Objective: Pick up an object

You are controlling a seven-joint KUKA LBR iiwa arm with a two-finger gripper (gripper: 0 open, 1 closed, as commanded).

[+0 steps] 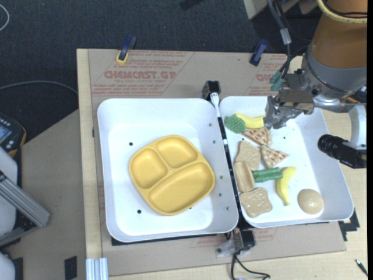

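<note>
Two shallow white plastic bins are sitting side by side on a cardboard-covered bench [145, 74] in the middle of the frame. The left bin [111, 156] is holding a yellow three-compartment plastic plate [172, 172], lying flat near the bin's centre. The right bin [332, 174] is holding a cluster of toy food pieces in its left half. At the upper left of this bin a yellow banana-shaped piece with a green leafy end [243, 122] is lying. Just below it a tan triangular cracker-like piece with a red pattern [256, 136] is resting, and a second similar triangle [273, 156] is lying just below and to the right of it. A beige bread-slice piece [248, 154] and a tan oblong piece [243, 176] are lying along the left wall. A green stick [267, 175] is lying across a small yellow banana [285, 185]. A square tan cracker [256, 202] is sitting at the lower left of the bin, and a round beige bun [310, 201] is resting toward the lower right.

The grey arm with the orange band [341, 22] is reaching in from the upper right of the frame. Its two-finger gripper [276, 121] is pointing down over the upper part of the right bin, just beside the leafy banana and the upper triangle. I cannot tell how far the gripper is open, nor whether it is gripping anything.
</note>
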